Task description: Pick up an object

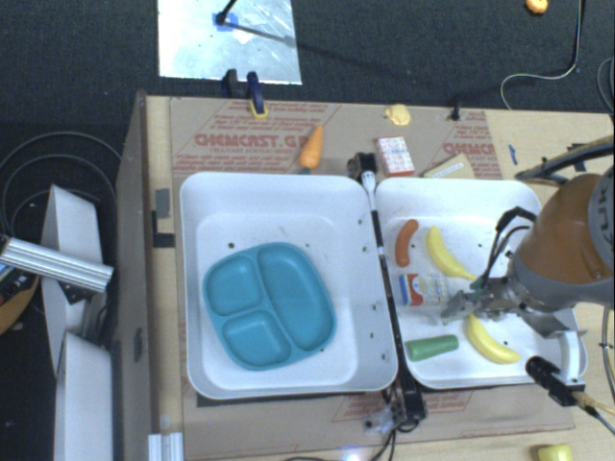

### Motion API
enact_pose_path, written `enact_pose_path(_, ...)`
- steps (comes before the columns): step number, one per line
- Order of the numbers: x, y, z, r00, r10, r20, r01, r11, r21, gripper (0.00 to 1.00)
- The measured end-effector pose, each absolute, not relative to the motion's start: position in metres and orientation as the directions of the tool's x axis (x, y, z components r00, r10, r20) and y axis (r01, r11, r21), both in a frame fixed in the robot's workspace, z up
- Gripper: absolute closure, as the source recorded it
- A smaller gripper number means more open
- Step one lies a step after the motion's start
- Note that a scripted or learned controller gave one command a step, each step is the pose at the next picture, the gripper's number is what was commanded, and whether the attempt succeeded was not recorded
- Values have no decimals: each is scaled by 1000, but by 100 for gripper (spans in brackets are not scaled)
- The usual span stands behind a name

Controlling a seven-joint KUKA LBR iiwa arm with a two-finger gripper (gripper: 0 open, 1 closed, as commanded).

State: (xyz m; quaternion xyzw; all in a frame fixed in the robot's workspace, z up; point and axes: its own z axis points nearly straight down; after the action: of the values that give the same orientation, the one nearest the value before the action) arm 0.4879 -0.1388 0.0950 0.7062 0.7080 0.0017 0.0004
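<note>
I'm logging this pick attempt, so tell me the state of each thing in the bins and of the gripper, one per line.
Blue divided plate: flat in the left bin, nothing on it.
Upper banana: lying in the right bin, untouched.
Lower banana: lying just below the gripper.
Green cylinder: on its side.
Orange sausage-shaped toy: lying by the divider.
Clear labelled packet: flat, beside the gripper.
Gripper: low in the right bin, grasp unclear.

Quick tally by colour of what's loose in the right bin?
Yellow: 2, banana and second banana
Orange-red: 1, sausage-like piece
Green: 1, cylinder
White with print: 1, packet
Total: 5
</note>
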Motion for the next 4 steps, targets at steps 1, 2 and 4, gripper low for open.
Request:
enact_pose_path(1,540,-161,205,-5,1000,-6,1000,6,16,0)
enact_pose_path(2,616,-160,155,-8,1000,-2,1000,8,6,0)
enact_pose_path(4,602,-138,84,-1,1000,-1,1000,1,1,0)
